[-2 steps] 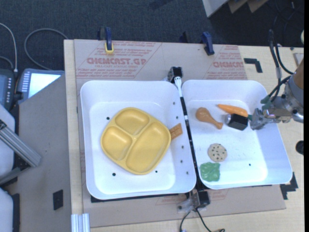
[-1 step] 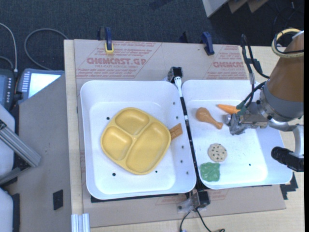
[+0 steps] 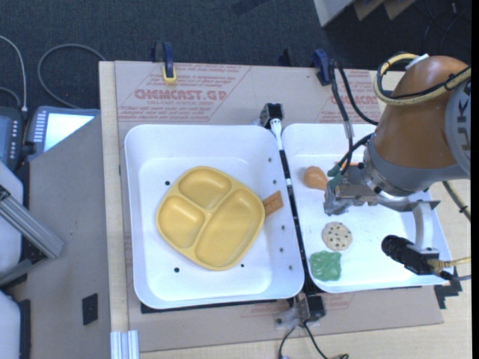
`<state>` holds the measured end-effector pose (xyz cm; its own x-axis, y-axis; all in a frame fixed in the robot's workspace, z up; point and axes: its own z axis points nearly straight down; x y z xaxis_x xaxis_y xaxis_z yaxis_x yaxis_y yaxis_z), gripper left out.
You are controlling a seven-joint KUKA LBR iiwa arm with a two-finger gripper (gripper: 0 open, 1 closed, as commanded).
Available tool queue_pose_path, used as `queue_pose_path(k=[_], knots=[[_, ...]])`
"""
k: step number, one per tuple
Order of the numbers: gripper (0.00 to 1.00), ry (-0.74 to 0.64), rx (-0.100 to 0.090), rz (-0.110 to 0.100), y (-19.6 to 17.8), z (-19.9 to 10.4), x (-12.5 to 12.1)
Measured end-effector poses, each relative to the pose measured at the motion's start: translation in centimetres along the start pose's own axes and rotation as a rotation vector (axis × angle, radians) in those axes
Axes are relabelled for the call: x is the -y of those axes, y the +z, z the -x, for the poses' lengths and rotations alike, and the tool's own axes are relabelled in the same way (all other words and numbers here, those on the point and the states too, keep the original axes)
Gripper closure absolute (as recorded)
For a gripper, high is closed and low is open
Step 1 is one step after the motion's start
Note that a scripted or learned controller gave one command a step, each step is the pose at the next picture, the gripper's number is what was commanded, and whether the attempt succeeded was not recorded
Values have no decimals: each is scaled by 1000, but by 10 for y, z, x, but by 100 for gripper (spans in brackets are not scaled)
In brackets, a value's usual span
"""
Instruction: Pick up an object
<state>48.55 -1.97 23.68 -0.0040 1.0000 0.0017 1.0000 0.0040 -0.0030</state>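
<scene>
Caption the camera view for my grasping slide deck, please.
KUKA arm's tool hovers in the right bin above a cookie, near an orange piece; yellow divided plate fills the left bin.

Right bin: orange lump, speckled cookie, green, perhaps leafy, piece.

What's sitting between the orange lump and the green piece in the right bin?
In the camera view, a round speckled cookie lies between the orange lump and the green piece.
</scene>
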Motion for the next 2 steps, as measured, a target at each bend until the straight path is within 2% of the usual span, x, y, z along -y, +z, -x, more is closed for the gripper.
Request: queue_pose_path(k=[2], knots=[[100,0,2,4,-1,-94,-7]])
